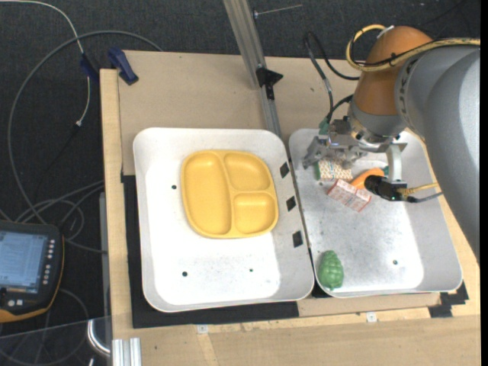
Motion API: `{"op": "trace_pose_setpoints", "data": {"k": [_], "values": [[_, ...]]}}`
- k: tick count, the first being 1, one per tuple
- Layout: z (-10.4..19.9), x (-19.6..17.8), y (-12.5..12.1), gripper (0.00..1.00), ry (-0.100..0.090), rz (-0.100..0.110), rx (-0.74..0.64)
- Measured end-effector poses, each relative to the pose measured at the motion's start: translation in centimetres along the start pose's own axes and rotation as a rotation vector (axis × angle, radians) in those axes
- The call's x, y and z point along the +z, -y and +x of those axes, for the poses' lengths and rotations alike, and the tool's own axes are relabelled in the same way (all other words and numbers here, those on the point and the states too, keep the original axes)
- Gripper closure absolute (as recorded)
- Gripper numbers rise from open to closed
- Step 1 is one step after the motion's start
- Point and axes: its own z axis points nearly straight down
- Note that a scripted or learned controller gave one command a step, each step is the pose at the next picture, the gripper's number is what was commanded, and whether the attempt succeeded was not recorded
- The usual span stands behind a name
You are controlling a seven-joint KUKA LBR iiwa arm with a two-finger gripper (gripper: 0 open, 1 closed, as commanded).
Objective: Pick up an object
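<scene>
We are hovering the gripper (333,152) above the carton (349,194) at the right bin's (396,277) 12 o'clock; we cannot tell its state. We are judging the carton light, stiff and crushable, best gripped across its narrow sides.

In the right bin (427,250), 3 loose things lie within reach. A small white carton with red print (349,194) lies flat and tilted near the bin's far end. Just beside it, towards the right, an orange piece (364,179) peeks out, partly covered. A second pale, speckled packet (329,169) sits just behind the carton, touching or nearly so. Well apart from these, a green, knobbly, rounded object (331,269) rests by the bin's near-left corner. In the left bin (156,227) lies a yellow tray with 3 compartments (229,193), flat.
</scene>
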Motion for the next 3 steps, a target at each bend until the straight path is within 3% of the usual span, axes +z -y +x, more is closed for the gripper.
{"op": "trace_pose_setpoints", "data": {"k": [1,3], "values": [[0.1,-1.4,-0.2,1.0,-0.001,-0.006,-0.001],[-1.3,-12.1,0.6,1.0,-0.002,-0.005,0.001]]}}
